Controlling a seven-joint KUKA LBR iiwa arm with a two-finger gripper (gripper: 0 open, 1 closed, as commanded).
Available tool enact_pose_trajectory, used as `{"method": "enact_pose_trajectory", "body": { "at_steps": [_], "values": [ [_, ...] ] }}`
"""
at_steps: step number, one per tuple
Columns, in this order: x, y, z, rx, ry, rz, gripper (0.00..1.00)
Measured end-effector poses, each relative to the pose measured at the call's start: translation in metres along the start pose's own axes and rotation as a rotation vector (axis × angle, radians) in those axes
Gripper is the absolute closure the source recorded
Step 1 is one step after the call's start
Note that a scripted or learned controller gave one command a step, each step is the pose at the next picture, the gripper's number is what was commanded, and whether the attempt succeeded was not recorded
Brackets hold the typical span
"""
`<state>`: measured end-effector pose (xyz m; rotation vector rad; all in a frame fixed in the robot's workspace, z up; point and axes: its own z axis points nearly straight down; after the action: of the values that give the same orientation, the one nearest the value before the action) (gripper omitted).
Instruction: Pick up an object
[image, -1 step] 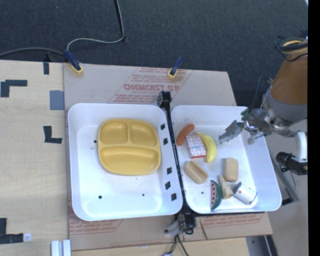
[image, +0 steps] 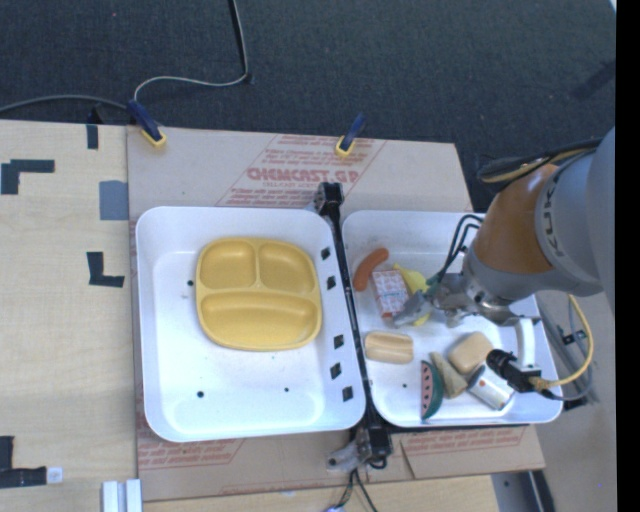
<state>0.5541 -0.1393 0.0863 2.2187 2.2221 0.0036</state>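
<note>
Your end effector (image: 418, 312) sits low at center right, among toy food in the right bin (image: 440, 410), placed for picking. You cannot tell its grip state. The yellow tray (image: 258, 293) lies alone in the left bin (image: 165, 330).

Toy foods (image: 388, 347) lie scattered flat in the right bin (image: 400, 225)

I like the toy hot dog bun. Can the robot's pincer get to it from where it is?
Probably yes. The tan toy hot dog bun lies bare in the right white bin, nothing on it, and the pincer hangs just above it.
</note>
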Motion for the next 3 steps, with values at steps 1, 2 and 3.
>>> {"method": "enact_pose_trajectory", "body": {
  "at_steps": [1,2,3],
  "values": [
    [0.011,0.061,0.000,-0.002,-0.002,-0.001,0.00],
    [0.011,0.061,-0.009,-0.001,-0.002,0.000,1.00],
    [0.045,0.035,-0.145,0.001,-0.002,0.000,1.00]
  ]
}}
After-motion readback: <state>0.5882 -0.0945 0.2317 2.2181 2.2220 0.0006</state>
